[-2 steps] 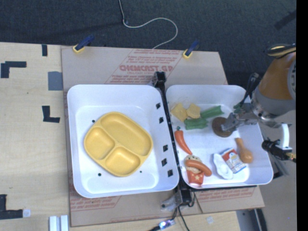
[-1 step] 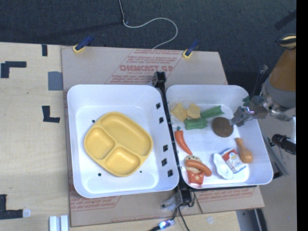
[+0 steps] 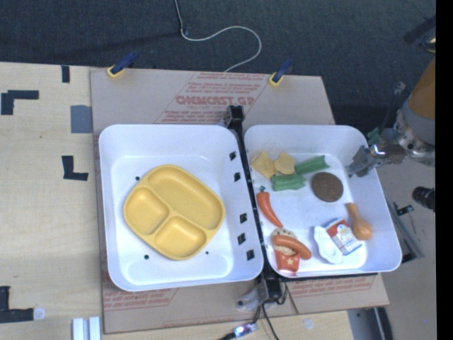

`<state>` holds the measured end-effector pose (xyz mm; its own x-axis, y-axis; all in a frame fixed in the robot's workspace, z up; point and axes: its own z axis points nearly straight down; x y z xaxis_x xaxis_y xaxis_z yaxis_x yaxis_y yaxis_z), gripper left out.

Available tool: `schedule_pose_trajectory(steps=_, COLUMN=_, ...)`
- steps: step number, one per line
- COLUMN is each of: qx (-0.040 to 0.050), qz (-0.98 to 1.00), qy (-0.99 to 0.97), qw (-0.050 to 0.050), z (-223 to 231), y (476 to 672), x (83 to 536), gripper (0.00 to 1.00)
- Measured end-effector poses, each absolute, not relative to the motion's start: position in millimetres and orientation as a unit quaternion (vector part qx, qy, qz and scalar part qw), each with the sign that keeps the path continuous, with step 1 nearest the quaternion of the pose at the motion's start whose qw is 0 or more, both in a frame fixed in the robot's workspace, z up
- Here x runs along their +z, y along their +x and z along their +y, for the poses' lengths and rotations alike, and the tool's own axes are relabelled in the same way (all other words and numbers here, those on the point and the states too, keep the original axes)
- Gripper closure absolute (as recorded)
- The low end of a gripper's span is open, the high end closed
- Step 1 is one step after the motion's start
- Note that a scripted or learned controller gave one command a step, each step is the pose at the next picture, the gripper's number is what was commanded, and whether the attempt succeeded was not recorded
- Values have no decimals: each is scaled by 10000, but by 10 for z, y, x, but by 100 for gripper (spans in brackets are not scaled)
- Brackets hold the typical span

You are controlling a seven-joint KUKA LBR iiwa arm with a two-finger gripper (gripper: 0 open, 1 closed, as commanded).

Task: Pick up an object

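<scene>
The right bin [image 3: 368,261] holds several toy foods: yellow cheese pieces [image 3: 272,164], a green pod [image 3: 311,165] and a green piece [image 3: 288,183], a brown round patty [image 3: 328,187], an orange carrot [image 3: 268,208], a hot dog [image 3: 291,247], a drumstick [image 3: 358,222] and a white packet [image 3: 337,239]. My gripper [image 3: 362,160] hangs over the bin's upper right rim, right of the patty, with nothing seen between its fingers.
The left bin [image 3: 113,144] carries a yellow divided plate [image 3: 174,210]. Both bins rest on a cardboard sheet [image 3: 205,98] held by clamps. A white cable [image 3: 212,34] loops behind. The arm's wrist [image 3: 417,129] enters from the right.
</scene>
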<state>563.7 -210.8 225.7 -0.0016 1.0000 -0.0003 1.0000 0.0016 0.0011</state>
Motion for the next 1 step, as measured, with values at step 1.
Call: schedule_pose_trajectory(steps=1, qx=-10, qz=7077, qy=7065, qw=-8, z=-1636, y=5453, x=2147, gripper=100)
